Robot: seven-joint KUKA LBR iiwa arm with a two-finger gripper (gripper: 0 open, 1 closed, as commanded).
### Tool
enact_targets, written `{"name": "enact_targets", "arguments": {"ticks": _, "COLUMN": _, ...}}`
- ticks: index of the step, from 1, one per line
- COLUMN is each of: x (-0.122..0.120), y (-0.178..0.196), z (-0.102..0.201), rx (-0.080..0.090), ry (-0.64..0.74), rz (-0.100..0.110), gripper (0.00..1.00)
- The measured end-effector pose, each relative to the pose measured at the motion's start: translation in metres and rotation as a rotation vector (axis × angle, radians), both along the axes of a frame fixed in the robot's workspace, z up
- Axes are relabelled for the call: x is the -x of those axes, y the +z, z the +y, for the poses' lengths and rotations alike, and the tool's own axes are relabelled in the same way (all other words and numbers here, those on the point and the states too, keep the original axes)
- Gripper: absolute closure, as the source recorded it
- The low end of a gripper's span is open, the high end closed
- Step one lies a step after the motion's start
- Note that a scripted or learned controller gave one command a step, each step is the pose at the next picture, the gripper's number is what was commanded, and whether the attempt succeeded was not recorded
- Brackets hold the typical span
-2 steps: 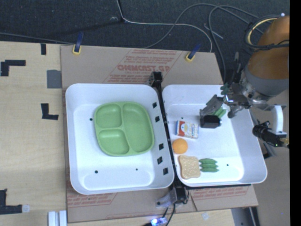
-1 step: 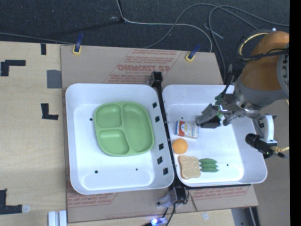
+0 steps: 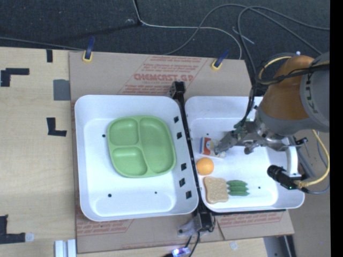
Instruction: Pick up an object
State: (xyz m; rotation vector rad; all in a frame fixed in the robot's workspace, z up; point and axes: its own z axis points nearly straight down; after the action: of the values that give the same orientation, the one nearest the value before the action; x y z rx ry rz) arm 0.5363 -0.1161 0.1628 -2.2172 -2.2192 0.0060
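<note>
- While the arm [image 3: 292, 98] reaches in from the right, its gripper [image 3: 224, 148] hangs low in the right bin [image 3: 244, 105], close beside a small red and white packet [image 3: 207, 145].
- How far the claw is open I cannot tell — nothing is seen between it.
- An orange ball [image 3: 204, 166] lies just below the packet; a toast slice [image 3: 215, 190] touches a green pea pod [image 3: 237, 187] near the front wall.
- A green divided plate [image 3: 141, 145] lies in the left bin [image 3: 88, 159].
</note>
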Motion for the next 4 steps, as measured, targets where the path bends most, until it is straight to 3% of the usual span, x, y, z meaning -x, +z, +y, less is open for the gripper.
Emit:
{"name": "enact_targets", "arguments": {"ticks": 1, "x": -0.002, "y": -0.063, "z": -0.003, "rx": 0.000, "ry": -0.001, "rz": 0.000, "gripper": 0.00}}
{"name": "enact_targets", "arguments": {"ticks": 2, "x": -0.002, "y": -0.050, "z": -0.002, "rx": 0.000, "ry": 0.002, "rz": -0.002, "gripper": 1.00}}
{"name": "enact_targets", "arguments": {"ticks": 4, "x": 0.003, "y": 0.061, "z": 0.014, "rx": 0.001, "ry": 0.001, "rz": -0.009, "gripper": 1.00}}
